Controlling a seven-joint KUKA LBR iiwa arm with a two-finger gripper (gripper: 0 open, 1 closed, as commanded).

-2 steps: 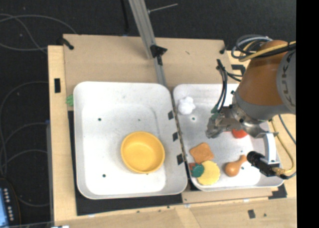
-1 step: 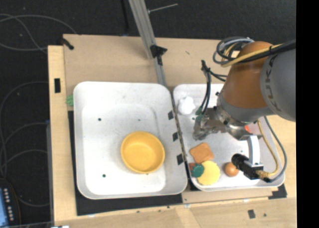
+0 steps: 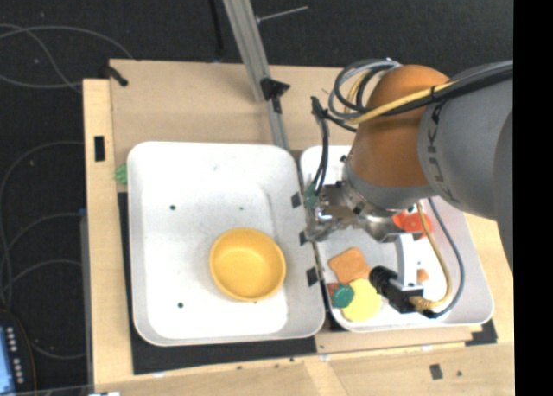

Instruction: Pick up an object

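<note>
- Table (image 3: 173, 100): pale wooden top carrying two shallow white bins side by side, one on the 9 o'clock side and one on the 3 o'clock side.
- Left bin (image 3: 190, 195): holds one item, the yellow bowl.
- Yellow bowl (image 3: 248, 263): round and upright, with its mouth facing up. It sits a little toward 5 o'clock from the bin's middle and clear of every wall. Being round, it has no long axis.
- Right bin (image 3: 406, 323): its 12 o'clock half is covered by the arm, and the loose items are gathered toward its 7 o'clock corner.
- Arm (image 3: 458, 152): grey with an orange band, entering from 3 o'clock and bent down over the right bin.
- Hand (image 3: 327, 215): low over the right bin, close to its 9 o'clock wall. Whether it is released or clenched cannot be told, and nothing is seen grasped in it.
- Orange flat piece (image 3: 349, 265): lies flat at 5 o'clock from the hand. It is near-square with rounded corners, so it shows no marked long axis, and it is turned slightly askew to the bin walls.
- Yellow rounded piece (image 3: 363, 302): just at 5 o'clock of the orange flat piece, near the bin's 6 o'clock wall. Its long axis cannot be told.
- Green piece (image 3: 342, 296): small, touching the 9 o'clock edge of the yellow rounded piece.
- Red-orange piece (image 3: 413, 222): at 3 o'clock of the hand and partly hidden under the arm, so its shape and heading cannot be told.
- Metal rail (image 3: 246, 31): a long grey bar running from 12 o'clock down toward the gap between the bins.
</note>
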